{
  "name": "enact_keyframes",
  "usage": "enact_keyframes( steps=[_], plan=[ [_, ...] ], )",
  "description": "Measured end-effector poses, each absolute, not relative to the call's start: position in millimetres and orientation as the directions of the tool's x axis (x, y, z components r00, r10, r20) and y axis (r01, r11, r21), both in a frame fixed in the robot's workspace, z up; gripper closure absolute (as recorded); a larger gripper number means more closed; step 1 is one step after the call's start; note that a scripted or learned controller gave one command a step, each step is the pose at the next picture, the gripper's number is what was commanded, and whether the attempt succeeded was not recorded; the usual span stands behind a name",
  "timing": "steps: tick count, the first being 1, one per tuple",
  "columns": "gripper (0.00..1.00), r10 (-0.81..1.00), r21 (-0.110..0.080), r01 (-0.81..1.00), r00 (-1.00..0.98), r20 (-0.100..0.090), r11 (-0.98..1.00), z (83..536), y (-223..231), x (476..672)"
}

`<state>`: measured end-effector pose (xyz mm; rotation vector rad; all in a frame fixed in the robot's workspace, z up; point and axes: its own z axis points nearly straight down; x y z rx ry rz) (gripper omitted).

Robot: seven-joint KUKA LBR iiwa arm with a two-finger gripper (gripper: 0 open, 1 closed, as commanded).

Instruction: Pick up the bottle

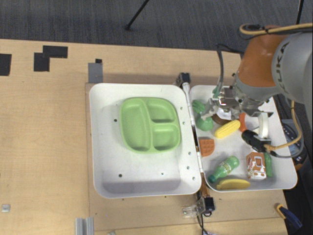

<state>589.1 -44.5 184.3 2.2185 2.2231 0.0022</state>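
The pale wooden worktop [44, 146] carries two shallow white bins. The left white bin [105, 180] holds a light green divided plastic tray [149, 125]. The grey arm with its orange band [261, 58] hangs over the right white bin [286, 177], landmark for the rest. Its end effector [222, 106] sits above that bin's far left part; whether it is open or closed, I cannot tell. The green plastic bottle [225, 167] lies tilted near the bin's front edge, well apart from the end effector. A yellow toy corn cob [227, 129] lies mid-bin, a yellow banana [233, 183] just in front of the bottle.
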Motion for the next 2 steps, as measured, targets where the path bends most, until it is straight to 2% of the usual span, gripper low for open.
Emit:
enact_keyframes(
  steps=[1, 2],
  plan=[
    [0.0, 0.961, 0.002, 0.961, 0.275, 0.001, -0.275, 184.6, -17.7, 584.7],
    [1.0, 0.962, 0.003, 0.962, 0.272, 0.002, -0.272, 195.1, -17.1, 585.7]
  ],
)
